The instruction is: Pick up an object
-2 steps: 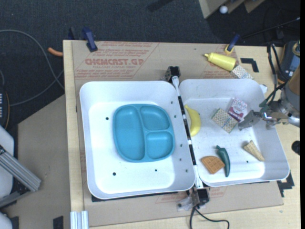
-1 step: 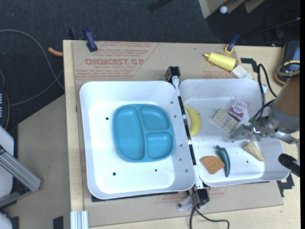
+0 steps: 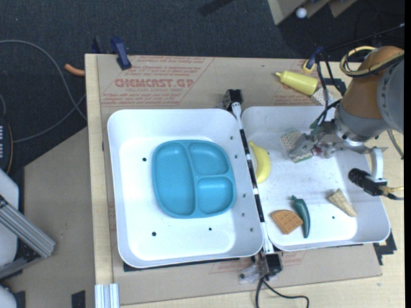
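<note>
Bins sit side by side: the left bin (image 3: 128, 172) carries a blue divided plate (image 3: 192, 177); the right bin (image 3: 359, 230) carries a banana (image 3: 260, 162), green pepper (image 3: 300, 214), cracker (image 3: 286, 221) and wedge (image 3: 342, 202). The gripper (image 3: 307, 147) reaches a speckled object (image 3: 294, 142) at that bin's rear; whether it clasps anything is unclear.

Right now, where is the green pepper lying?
The green pepper lies in the right bin, near its front edge, just right of the waffle piece and left of the cone wedge.
</note>
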{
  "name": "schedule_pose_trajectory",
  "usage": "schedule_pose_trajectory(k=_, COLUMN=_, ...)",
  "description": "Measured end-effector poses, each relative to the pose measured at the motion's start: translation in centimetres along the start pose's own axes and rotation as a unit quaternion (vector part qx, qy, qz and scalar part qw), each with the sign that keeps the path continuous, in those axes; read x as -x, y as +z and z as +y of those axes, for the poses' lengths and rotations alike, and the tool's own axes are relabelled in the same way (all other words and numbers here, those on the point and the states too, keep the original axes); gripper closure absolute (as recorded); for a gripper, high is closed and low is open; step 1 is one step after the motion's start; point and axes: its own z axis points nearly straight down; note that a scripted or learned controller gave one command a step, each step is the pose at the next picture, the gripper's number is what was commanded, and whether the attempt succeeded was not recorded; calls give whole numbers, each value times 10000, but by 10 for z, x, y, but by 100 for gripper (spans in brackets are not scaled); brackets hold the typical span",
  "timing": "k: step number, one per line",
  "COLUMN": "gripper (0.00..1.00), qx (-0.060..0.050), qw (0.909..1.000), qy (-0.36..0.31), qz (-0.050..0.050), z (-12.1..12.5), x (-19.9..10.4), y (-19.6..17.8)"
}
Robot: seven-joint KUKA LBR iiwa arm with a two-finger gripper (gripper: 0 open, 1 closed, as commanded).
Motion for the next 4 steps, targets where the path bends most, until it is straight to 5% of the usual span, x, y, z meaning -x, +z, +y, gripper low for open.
schedule_pose_trajectory(k=1, gripper=0, qx=8, qw=10000, qy=0, qz=-8, z=41, x=-36, y=0)
schedule_pose_trajectory(k=3, gripper=0, qx=-66, qw=10000, qy=14, qz=21, z=52, x=-19, y=1)
schedule_pose_trajectory(k=4, gripper=100, qx=-26, qw=10000, qy=5, qz=-3, z=53, x=-19, y=-10)
